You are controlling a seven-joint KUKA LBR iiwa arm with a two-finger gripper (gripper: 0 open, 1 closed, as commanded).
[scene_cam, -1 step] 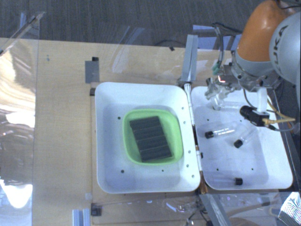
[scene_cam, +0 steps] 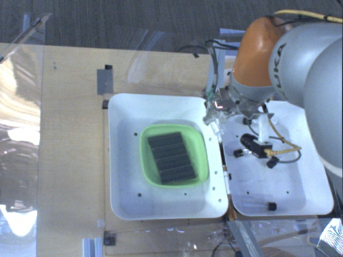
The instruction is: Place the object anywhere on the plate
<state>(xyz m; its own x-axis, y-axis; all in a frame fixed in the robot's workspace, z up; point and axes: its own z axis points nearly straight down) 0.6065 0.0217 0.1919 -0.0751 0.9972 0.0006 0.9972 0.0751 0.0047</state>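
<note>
Dark ridged block (scene_cam: 171,157) — on green plate (scene_cam: 200,143) | hand (scene_cam: 215,111) apart, off the plate

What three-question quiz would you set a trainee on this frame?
1. True or false: the dark ridged block lies on the green plate.
2. Which bin holds the plate? A: the view's left bin. B: the view's right bin.
3. Fill in: the band above the robot's wrist is ___.
Key: 1 true; 2 A; 3 orange.
</note>
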